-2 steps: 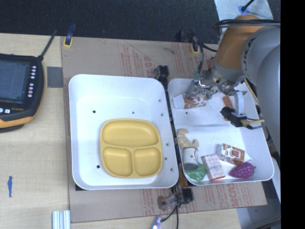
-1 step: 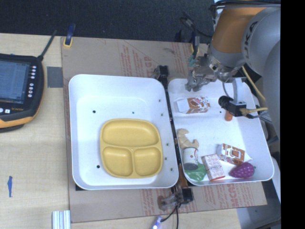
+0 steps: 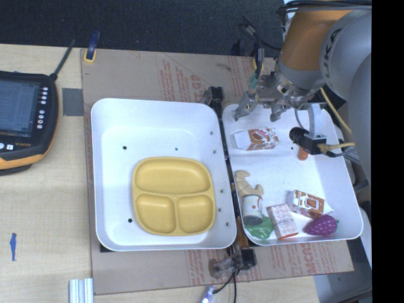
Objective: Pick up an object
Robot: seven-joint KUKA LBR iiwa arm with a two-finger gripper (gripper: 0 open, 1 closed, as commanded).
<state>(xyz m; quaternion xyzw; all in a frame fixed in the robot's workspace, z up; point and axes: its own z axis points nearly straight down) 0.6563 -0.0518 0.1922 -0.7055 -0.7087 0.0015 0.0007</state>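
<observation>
My gripper (image 3: 259, 111) hangs over the far end of the right bin (image 3: 344, 175), its two fingers (image 3: 242, 111) spread apart and open with nothing between them. Just below it a white packet (image 3: 255, 139) with a red-brown print lies flat on the bin floor. Nearer the front of the same bin lie a tan toy figure (image 3: 247, 185), a small can (image 3: 252, 207), a green piece (image 3: 260, 230), a pink box (image 3: 283, 221), an orange-and-white box (image 3: 307, 202) and a purple bunch of grapes (image 3: 320, 226).
The left bin (image 3: 107, 137) holds a yellow divided plate (image 3: 173, 194). A control pendant (image 3: 19, 118) with an orange rim lies on the bench at the far left. The ridge between the two bins (image 3: 226, 163) runs just left of the packet.
</observation>
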